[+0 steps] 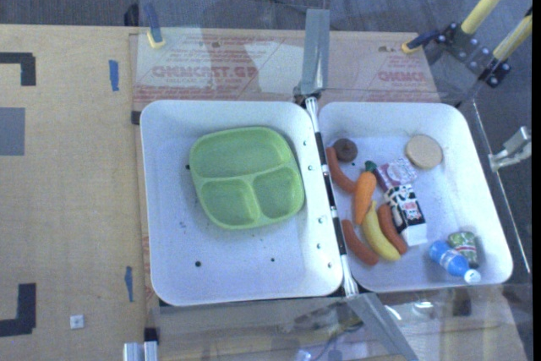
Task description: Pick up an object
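Camera view: carrot (363,195) in right bin (483,173)

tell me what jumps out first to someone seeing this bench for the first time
The big green divided plate stands out at once, lying alone in the left bin. Next comes the clutter of toy food in the right bin: an orange carrot, a yellow banana, a round tan cookie and a blue-capped bottle in the near right corner.
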